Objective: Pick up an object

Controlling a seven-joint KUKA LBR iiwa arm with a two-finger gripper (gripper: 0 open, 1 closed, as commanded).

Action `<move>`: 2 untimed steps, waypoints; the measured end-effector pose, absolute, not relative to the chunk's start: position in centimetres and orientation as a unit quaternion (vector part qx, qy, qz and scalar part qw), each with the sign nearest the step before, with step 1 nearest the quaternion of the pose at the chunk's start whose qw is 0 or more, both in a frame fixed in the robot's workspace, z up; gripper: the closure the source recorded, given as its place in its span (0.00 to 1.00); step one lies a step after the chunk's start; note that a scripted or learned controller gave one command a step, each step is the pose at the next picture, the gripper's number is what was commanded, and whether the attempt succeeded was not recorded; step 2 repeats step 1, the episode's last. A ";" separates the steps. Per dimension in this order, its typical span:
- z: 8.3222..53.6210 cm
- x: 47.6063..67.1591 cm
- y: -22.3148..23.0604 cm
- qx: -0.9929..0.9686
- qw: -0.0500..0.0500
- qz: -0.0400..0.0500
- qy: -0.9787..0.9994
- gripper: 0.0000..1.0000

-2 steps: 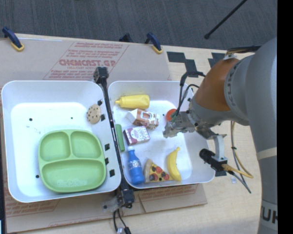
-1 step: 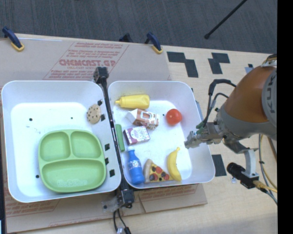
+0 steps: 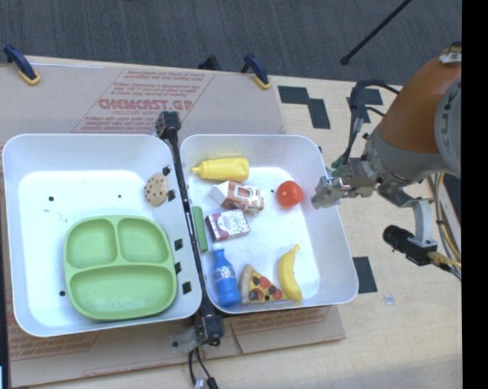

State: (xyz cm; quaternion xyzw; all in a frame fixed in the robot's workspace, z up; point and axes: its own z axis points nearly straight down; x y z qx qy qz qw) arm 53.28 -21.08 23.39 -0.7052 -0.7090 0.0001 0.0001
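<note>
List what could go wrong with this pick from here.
1. The gripper sits at the right bin's rim; descending here, it may strike the wall.
2. The tomato, the nearest item, is round and may roll from the fingers.
3. The cartons and bottle are crowded, so neighbours could get shoved.

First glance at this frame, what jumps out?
The green divided plate takes up much of the left bin, with a cookie near the divider. The right bin is a jumble: mustard bottle, tomato, banana, pizza slice. The gripper sits at that bin's right rim.
</note>
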 end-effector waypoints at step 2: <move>21.1 56.8 -21.1 -0.705 0.000 0.000 -0.709 1.00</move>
